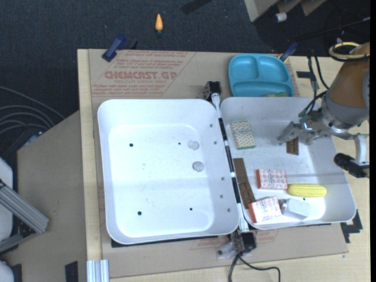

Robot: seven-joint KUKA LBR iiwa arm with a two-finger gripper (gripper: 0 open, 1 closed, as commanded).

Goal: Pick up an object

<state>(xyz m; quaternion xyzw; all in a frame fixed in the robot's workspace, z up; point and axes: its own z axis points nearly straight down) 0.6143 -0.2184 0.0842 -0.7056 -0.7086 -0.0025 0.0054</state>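
Observation:
My gripper point(296, 135) hangs over the upper middle of the right bin point(264, 107), open, with its grey fingers spread. A small brown block point(292, 148) lies on the bin floor just below the fingertips, not clamped. Other objects lie in the same bin. A pale patterned sponge point(242, 134) is to the left. A red-and-white packet point(271, 178) and a yellow corn cob point(307, 190) are lower down. At the front edge are a second red-and-white packet point(265, 208) and a white object point(296, 209).
A dark brown bar point(241, 180) lies along the right bin's left wall. The left bin point(114, 116) holds two small grey discs point(195, 156). A blue divided tray point(260, 75) sits behind the right bin. The arm's orange band point(351, 86) is at the right edge.

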